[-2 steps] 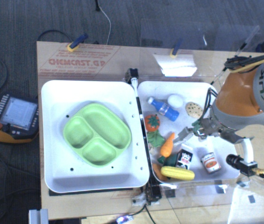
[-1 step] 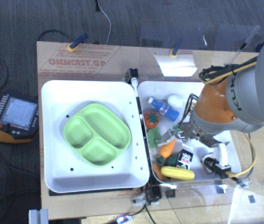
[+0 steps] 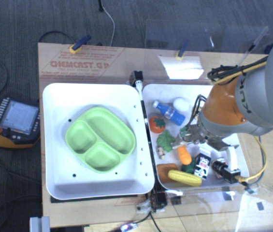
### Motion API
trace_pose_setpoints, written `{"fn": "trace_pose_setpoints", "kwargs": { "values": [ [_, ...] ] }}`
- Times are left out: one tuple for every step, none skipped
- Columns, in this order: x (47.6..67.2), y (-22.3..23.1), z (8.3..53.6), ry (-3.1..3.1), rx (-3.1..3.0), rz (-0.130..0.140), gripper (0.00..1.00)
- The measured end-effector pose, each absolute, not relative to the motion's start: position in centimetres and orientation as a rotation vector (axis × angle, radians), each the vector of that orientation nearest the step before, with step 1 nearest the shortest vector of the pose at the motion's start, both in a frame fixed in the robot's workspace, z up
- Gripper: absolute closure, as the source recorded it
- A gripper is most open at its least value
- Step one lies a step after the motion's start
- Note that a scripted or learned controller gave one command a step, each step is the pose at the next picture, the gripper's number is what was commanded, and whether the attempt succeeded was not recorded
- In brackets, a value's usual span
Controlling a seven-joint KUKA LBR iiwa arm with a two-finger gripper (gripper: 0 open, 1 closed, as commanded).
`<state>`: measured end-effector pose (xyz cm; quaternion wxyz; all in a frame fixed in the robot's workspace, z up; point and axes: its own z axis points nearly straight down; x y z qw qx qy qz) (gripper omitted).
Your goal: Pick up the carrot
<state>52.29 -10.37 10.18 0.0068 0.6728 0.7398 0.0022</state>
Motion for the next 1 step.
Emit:
{"fn": "trace_pose_setpoints", "kwargs": {
  "values": [
    [56.01, -6.17, 18.60, 2.099, 2.333, 0.002, 1.00]
  ]
}}
